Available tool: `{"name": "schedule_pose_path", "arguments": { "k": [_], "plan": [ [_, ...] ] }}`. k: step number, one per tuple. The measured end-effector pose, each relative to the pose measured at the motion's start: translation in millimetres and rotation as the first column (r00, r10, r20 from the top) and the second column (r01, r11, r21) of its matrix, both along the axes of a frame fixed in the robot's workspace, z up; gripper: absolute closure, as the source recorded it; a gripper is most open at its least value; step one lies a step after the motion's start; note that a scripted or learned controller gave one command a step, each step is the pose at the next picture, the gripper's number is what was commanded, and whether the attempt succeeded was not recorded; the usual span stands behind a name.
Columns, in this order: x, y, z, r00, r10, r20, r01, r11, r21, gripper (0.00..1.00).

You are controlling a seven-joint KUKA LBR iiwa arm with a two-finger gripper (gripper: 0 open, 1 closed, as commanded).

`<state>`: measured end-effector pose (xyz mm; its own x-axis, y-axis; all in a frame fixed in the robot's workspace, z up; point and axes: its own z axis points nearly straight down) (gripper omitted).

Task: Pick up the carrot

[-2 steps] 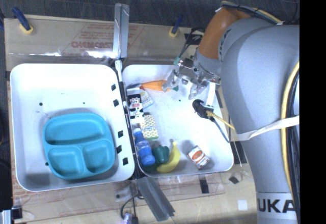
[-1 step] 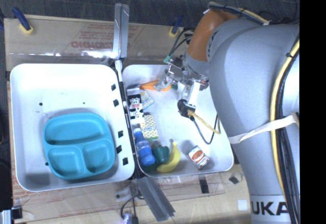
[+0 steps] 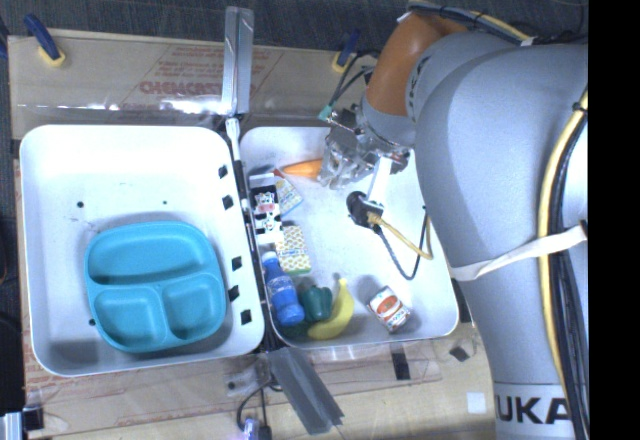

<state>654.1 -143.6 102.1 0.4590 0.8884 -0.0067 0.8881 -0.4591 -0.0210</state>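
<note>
Two bins, one carrot by the claw

Two shallow white bins sit side by side on the bench [image 3: 120, 68]. The carrot [image 3: 301, 168] lies in the right bin [image 3: 335, 238], near its far wall and towards its left side, pointing roughly left to right. The claw [image 3: 338, 171] is low in that same bin, just beside the carrot's right end; whether the two touch is not clear, and I cannot tell whether the claw is open or closed. The grey arm [image 3: 490, 158] comes in from the right over the bin's right rim.

Several small packets run along the right bin's left wall, among them a patterned one [image 3: 292, 249]. At the near end lie a blue bottle [image 3: 284, 294], a dark green item [image 3: 317, 302] just beside it, a banana [image 3: 340, 314] curving round that item, and a small can [image 3: 390, 309] a little apart to the right.

One blue sectioned tray [image 3: 150, 283] rests in the left bin [image 3: 120, 163], towards its near side
</note>
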Motion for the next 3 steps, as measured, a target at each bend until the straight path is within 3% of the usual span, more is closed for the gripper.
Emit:
{"name": "schedule_pose_path", "arguments": {
  "k": [1, 2, 3],
  "plan": [
    [2.7, 77.0, 88.3, 0.999, 0.041, 0.017, -0.041, 0.999, -0.002, 1.00],
    [1.4, 67.2, 88.2, 0.997, -0.075, 0.018, 0.075, 0.997, -0.004, 1.00],
    [-44.8, 9.4, -12.9, 0.996, 0.083, 0.014, -0.083, 0.997, -0.001, 1.00]
  ]
}}
